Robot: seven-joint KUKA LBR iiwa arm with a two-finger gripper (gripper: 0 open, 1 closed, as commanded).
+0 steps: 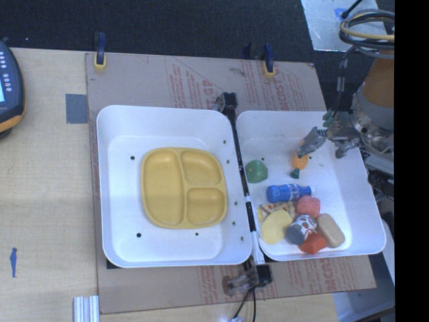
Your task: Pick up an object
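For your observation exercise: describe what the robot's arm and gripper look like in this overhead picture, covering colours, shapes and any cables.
The arm enters from the right: a grey metal body with a broad orange band above the wrist. Looped yellow and black cables sit above it. The gripper is small, grey and metallic, made of thin angular finger parts.

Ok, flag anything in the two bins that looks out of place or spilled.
Nothing stands out. The yellow tray lies flat in the left bin. The toys sit heaped in the right bin's near corner, with the green piece and blue bottle apart.
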